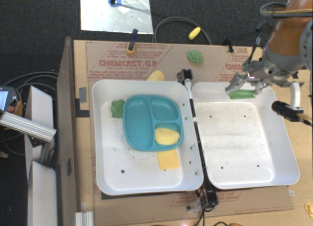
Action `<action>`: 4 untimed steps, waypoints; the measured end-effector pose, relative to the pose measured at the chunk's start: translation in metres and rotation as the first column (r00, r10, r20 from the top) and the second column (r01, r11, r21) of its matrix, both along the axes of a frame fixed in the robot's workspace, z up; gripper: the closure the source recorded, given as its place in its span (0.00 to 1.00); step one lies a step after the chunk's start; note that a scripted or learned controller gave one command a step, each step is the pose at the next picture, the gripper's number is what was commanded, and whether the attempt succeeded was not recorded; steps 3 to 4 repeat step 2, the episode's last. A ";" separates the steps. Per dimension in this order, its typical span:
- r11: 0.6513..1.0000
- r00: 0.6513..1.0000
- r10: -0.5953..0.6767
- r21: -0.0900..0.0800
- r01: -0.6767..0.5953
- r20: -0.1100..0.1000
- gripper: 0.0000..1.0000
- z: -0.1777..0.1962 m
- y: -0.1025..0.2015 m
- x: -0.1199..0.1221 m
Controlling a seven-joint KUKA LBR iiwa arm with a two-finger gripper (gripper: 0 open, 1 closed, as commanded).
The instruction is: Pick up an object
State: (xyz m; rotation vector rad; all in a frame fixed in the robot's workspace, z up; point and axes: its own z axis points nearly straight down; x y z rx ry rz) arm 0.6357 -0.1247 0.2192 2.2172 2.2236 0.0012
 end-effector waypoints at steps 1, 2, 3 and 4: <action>1.000 1.000 0.003 0.000 -0.003 0.004 1.00 0.011 0.000 0.001; 1.000 1.000 0.006 0.003 -0.006 -0.005 1.00 -0.001 0.065 -0.048; 1.000 1.000 0.006 0.003 -0.006 -0.005 1.00 -0.001 0.065 -0.048; 1.000 1.000 0.006 0.003 -0.006 -0.005 1.00 -0.001 0.065 -0.048</action>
